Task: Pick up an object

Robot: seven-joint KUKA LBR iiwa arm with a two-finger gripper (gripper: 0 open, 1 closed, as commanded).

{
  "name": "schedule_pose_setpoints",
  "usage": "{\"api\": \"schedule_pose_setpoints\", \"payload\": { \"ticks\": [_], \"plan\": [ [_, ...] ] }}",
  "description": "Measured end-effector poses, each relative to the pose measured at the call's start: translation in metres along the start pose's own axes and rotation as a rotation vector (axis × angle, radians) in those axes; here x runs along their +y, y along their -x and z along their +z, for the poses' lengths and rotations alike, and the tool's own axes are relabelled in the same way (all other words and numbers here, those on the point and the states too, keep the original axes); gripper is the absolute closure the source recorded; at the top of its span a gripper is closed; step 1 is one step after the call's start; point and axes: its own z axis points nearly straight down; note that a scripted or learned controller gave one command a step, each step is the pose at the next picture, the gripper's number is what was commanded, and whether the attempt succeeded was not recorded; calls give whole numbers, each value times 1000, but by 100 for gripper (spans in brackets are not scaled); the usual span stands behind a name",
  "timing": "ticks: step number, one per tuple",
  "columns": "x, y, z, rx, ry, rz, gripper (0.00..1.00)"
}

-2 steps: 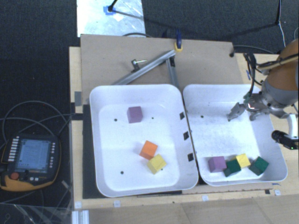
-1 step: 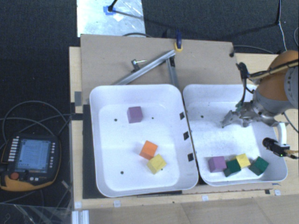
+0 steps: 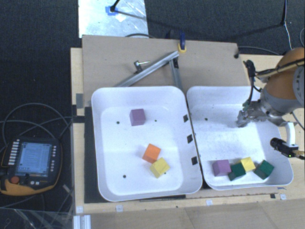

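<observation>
The gripper (image 3: 242, 119) hangs low over the right bin (image 3: 217, 101), near its back right corner, and I cannot tell how it is set; nothing is seen in it. The grey arm (image 3: 279, 101) with its orange band (image 3: 286, 73) comes in from the right. There are two white bins, shallow and smooth with round corners, side by side and touching in the middle. The right bin has four small blocks along its front edge: one purple cube (image 3: 221, 167), one dark green block (image 3: 236, 171), one yellow cube (image 3: 248, 163) and one more dark green block (image 3: 263, 169). They sit close, some touching. The left bin (image 3: 107, 104) has three: a purple block (image 3: 137, 117) near the back, and an orange cube (image 3: 151, 152) touching a yellow block (image 3: 159, 167) near the front. The bins rest on a brown board on a pale wooden bench (image 3: 143, 213). The floor is dark carpet. A hand controller (image 3: 29, 165) with a screen lies on the floor to the left.
</observation>
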Motion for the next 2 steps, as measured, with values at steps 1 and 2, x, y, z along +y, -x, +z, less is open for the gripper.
{"api": "schedule_pose_setpoints", "payload": {
  "ticks": [1,2],
  "plan": [
    [5,-4,-45,0,2,0,100],
    [9,3,-109,-2,4,1,100]
  ]
}}
